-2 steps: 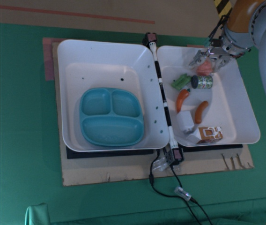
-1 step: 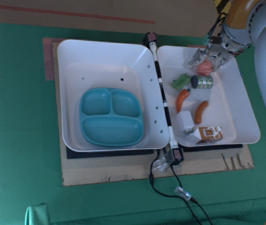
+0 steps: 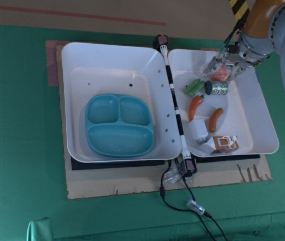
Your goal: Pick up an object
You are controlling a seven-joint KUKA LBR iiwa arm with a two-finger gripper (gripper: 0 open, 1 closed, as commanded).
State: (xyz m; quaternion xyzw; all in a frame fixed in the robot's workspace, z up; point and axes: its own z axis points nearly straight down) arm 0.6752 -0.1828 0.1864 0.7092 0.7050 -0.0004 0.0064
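Two white bins side by side on the bench, seen from above at a slant. Left bin (image 3: 77,74): a teal divided plate (image 3: 119,125) with three compartments, lying flat on the floor.

Right bin (image 3: 255,114): the clutter. Gripper (image 3: 226,70) is down in the far part of this bin, the arm (image 3: 278,19) coming in from the right, orange band above the wrist. Fingers are spread, one on each side of a pinkish-red object (image 3: 222,74) that sits between them; whether the pads actually press on it cannot be told, nor whether it is off the floor.

Just beside the gripper, toward the camera: a small can (image 3: 217,88) on its side, dark end facing left, green-and-pale label, print too small to read. Left of that, a green item (image 3: 194,87), tilted. Nearer still, an orange carrot-shaped piece (image 3: 195,107) with a dark tip, and an orange sausage shape (image 3: 215,119), apart from one another. Near edge: a white block (image 3: 198,129), and touching it a small carton (image 3: 223,143) with orange-brown print, lettering not legible.

Cables (image 3: 192,205) trail from the bins' near junction over the green cloth.
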